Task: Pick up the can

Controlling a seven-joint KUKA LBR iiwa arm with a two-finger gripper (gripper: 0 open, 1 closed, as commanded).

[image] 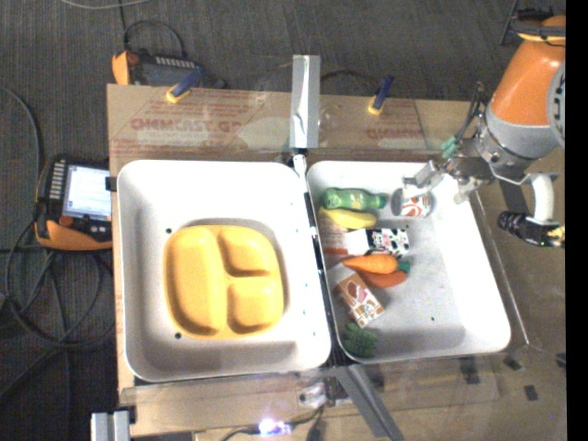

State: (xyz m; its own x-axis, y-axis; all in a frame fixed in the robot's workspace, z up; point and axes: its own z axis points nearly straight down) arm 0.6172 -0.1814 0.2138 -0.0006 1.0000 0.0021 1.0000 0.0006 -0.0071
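The can (415,205) is small, red and white, and lies near the back of the right bin (459,310), just right of a green bottle (354,197). My gripper (444,181) hangs over the bin's back right corner, slightly up and to the right of the can. Its fingers are spread open, with the left fingertip (423,178) close above the can. Nothing sits between the fingers. The grey arm with its orange band (531,76) comes in from the right.
Left of the can lie a yellow banana (347,218), a patterned carton (388,240), a carrot (372,265), a small brown box (360,301) and a green broccoli (361,340). The left bin (138,200) holds a yellow divided tray (225,278).
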